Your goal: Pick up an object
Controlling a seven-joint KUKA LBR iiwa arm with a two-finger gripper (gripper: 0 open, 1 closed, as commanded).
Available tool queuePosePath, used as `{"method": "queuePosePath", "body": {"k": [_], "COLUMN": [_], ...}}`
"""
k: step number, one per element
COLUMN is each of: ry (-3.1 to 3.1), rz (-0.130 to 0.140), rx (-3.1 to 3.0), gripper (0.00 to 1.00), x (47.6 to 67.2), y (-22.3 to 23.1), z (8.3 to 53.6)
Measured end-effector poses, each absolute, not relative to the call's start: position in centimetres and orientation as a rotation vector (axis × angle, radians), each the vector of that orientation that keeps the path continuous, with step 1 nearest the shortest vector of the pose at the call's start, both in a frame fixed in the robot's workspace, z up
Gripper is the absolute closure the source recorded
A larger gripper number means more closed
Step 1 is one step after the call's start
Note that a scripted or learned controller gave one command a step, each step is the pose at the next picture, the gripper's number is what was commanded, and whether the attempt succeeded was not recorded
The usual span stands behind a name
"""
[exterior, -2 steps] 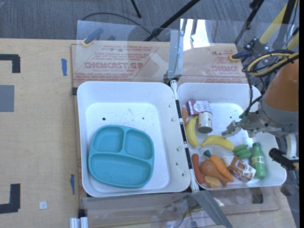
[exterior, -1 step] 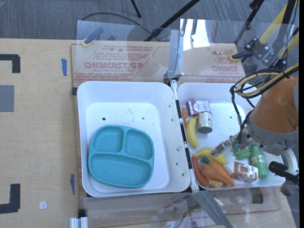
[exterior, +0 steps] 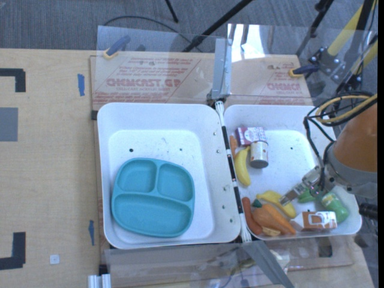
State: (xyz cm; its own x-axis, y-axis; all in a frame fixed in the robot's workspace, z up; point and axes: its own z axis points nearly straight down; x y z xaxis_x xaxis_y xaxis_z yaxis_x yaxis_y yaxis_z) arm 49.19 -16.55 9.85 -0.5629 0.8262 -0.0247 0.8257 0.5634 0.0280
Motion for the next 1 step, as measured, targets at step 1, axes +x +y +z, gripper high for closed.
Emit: {"method": "queuePosePath", "body": {"k": [1], "ry": [2.738], "rz": [0.025], "rx": [1.452], "gripper": [1.0], "x": [49.39], "y": [-16.59], "z": [11.0]}}
